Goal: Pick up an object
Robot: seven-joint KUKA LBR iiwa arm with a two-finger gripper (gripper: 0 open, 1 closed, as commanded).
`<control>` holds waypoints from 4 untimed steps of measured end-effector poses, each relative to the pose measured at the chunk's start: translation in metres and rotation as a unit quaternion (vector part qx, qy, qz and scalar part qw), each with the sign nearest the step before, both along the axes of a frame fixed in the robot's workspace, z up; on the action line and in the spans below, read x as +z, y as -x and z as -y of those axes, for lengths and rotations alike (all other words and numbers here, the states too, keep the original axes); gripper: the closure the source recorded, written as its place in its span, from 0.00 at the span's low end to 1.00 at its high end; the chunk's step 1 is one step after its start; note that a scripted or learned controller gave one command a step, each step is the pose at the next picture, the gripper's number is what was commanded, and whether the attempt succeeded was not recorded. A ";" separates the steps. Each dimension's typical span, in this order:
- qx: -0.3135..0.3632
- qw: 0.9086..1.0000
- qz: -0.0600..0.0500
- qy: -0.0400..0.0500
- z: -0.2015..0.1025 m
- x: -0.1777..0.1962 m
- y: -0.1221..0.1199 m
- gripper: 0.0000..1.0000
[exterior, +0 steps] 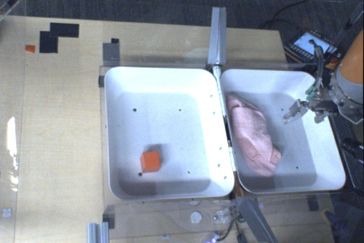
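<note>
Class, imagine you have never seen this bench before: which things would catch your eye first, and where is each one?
A small orange block stands out against the white left bin, near its front. In the right bin, a crumpled pink cloth lies along the left wall. The gripper hangs over that bin's right part, apart from the cloth.

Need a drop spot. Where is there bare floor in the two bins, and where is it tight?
Left bin: bare except the orange block near its front, so the whole back and right side are free. Right bin: the pink cloth fills the strip along the divider; the gripper hangs over the right half. Its front right corner is bare.
</note>
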State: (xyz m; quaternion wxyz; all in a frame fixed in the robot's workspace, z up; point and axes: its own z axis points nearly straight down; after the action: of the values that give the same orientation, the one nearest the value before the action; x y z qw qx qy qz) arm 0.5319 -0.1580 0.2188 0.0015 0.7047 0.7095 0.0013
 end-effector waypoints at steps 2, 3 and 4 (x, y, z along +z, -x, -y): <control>0.115 0.993 0.000 0.001 0.002 -0.045 -0.005 0.00; 0.170 0.985 0.007 0.003 -0.033 -0.126 -0.018 0.00; 0.215 0.977 0.002 0.002 -0.049 -0.114 -0.033 0.00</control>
State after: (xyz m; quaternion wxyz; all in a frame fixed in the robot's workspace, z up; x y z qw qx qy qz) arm 0.5644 -0.1086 0.1051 0.0035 0.5354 0.8446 0.0017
